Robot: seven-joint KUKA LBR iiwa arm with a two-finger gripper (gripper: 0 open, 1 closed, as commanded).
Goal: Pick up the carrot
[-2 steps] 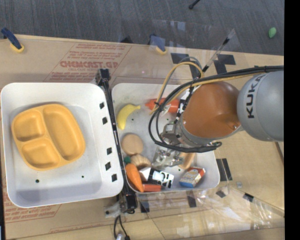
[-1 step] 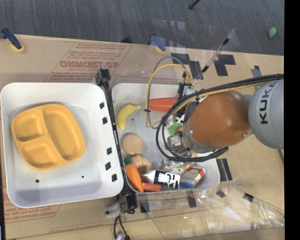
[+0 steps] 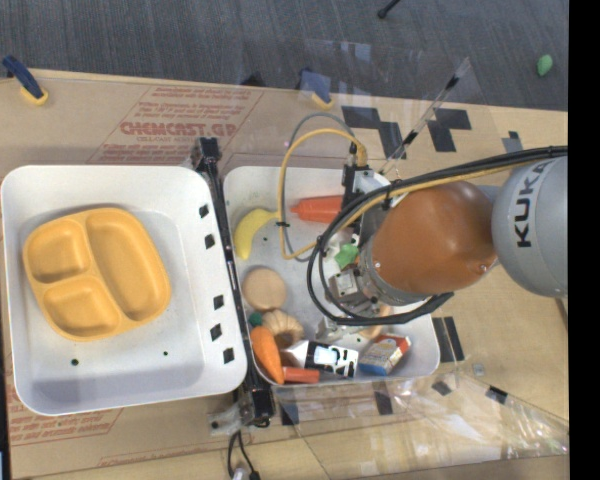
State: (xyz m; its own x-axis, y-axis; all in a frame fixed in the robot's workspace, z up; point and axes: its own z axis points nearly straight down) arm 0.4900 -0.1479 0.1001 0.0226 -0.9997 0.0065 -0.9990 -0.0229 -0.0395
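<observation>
Looming over the middle of the right bin, with grey arm and its glossy orange band hiding much of the floor below. Cannot tell how far the gripper is open or whether it has hold of anything, tucked as it is beneath the wrist amid looping black and yellow cables.

Lying in the right bin's near-left corner, against the wall shared with the left bin: the carrot, well apart from the gripper.

Likely troubles, judged from here: closing on the wrong thing, given a similar orange-red tapered piece near the far wall; pinching against the bin wall, given the carrot's tight corner; dragging neighbours, given a red piece and a black-and-white bottle touching or just beside it.

Smooth white plastic for both bins, shallow with rounded corners. Matte yellow divided plate, three compartments. Curved, waxy yellow banana. Round tan ball. Carrot smooth, tapered, plastic-looking. Small red-and-blue box, sharp-edged.
</observation>
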